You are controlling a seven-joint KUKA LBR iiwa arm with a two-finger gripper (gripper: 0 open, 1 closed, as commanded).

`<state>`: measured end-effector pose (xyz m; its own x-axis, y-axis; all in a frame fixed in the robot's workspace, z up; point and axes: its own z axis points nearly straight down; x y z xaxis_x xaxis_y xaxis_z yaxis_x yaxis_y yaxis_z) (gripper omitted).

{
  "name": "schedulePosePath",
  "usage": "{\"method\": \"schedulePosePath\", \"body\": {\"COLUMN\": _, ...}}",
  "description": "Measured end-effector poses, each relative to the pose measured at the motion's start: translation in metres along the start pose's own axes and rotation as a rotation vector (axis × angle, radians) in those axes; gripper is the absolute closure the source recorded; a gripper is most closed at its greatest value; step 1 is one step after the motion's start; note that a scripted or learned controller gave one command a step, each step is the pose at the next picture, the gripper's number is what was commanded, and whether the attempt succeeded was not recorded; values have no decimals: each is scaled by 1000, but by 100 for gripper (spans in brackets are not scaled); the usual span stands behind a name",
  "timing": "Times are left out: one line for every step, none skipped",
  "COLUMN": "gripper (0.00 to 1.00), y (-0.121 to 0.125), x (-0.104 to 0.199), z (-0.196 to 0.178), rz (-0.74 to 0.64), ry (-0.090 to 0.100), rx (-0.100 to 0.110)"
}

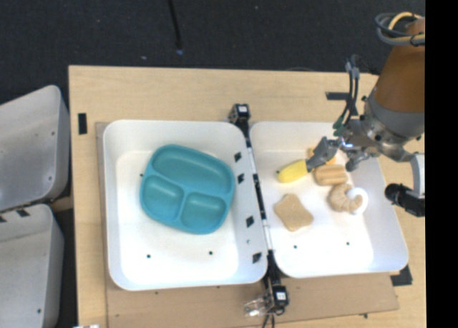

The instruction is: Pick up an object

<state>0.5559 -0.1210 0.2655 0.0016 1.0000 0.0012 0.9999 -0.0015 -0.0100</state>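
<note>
The right bin (379,248) holds a yellow banana-shaped piece (293,171), a tan roll (330,175), a tan bread slice (293,212) and a curled tan and white piece (348,200). My gripper (340,156) hangs over the bin's back right part, just above the tan roll and right of the yellow piece. Its fingers (324,151) stand apart, open, and I see nothing held between them. One finger reaches close to the yellow piece's right end.
A teal divided plate (187,187) lies in the left bin (122,248). A black-clipped divider (254,198) runs between the bins. The grey and orange arm (401,90) fills the back right corner. Bare bin floor lies in front of the bread slice.
</note>
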Motion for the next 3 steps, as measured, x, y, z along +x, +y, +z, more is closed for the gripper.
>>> {"method": "schedulePosePath", "body": {"gripper": 0, "y": 2, "x": 0, "z": -6, "rz": -3, "ry": -2, "rx": -11}}
{"method": "schedulePosePath", "body": {"gripper": 0, "y": -4, "x": -7, "z": 53, "rz": 0, "ry": -2, "rx": -6}}
{"method": "schedulePosePath", "body": {"gripper": 0, "y": 0, "x": -11, "z": 115, "rz": 1, "ry": -2, "rx": -6}}
